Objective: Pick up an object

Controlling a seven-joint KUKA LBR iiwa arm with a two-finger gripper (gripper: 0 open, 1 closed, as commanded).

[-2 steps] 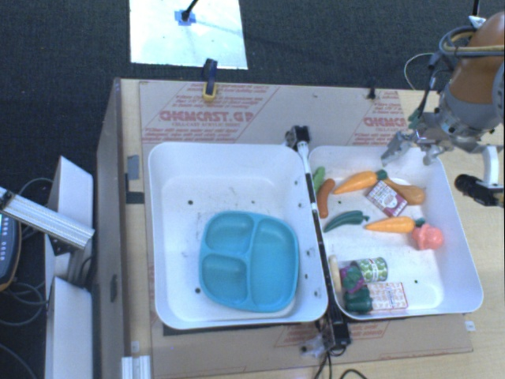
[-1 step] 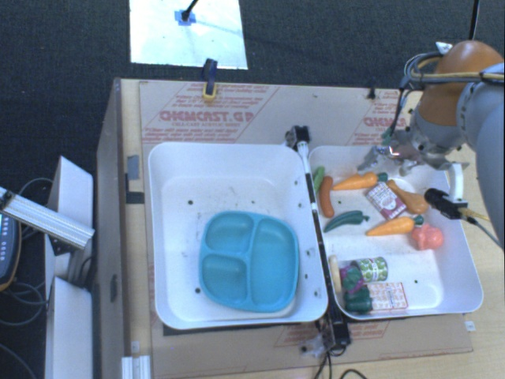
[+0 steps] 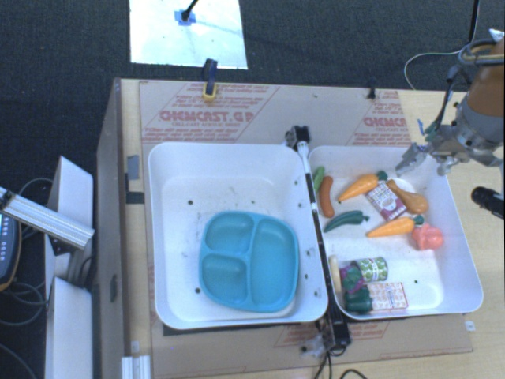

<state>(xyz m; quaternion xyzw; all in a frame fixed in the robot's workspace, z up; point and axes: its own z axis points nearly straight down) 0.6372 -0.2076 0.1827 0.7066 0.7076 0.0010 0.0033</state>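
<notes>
Pincer (image 3: 430, 158) hangs spread and unladen above right bin (image 3: 465, 287).

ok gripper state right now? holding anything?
Gripper: fingers spread open, nothing between them. It hangs over the back right corner of the right bin, above the toy food.

blue divided tray (image 3: 249, 260) in left white bin (image 3: 229, 160), yellow clamp (image 3: 210, 79) on bench edge
</notes>
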